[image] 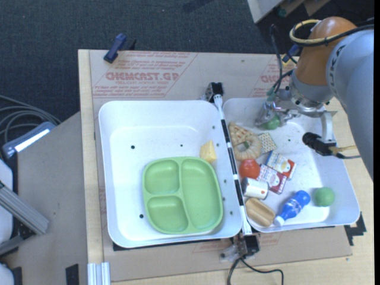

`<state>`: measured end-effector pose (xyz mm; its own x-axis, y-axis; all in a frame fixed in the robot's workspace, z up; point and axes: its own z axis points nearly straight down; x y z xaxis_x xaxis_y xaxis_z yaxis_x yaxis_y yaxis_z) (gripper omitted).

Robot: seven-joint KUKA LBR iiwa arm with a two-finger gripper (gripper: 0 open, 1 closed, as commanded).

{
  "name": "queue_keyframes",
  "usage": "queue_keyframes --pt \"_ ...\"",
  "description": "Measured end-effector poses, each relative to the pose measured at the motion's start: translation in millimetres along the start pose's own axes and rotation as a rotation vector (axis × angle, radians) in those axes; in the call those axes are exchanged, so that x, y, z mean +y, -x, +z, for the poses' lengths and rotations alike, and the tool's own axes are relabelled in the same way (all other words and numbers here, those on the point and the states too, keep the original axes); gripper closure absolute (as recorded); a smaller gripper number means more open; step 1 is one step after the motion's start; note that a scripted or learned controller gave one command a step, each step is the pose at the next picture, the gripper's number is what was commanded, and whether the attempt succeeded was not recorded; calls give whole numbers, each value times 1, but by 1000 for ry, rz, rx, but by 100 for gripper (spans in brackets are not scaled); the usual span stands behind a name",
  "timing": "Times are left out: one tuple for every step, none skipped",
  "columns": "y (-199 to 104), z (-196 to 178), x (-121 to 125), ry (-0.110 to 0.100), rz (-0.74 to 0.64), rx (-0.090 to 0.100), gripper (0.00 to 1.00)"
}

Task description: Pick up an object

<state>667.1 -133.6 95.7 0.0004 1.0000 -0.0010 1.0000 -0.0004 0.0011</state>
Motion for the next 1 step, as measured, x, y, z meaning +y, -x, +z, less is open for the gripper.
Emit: queue_keyframes --pt "-51 -90 -17 2 -2 1 100"
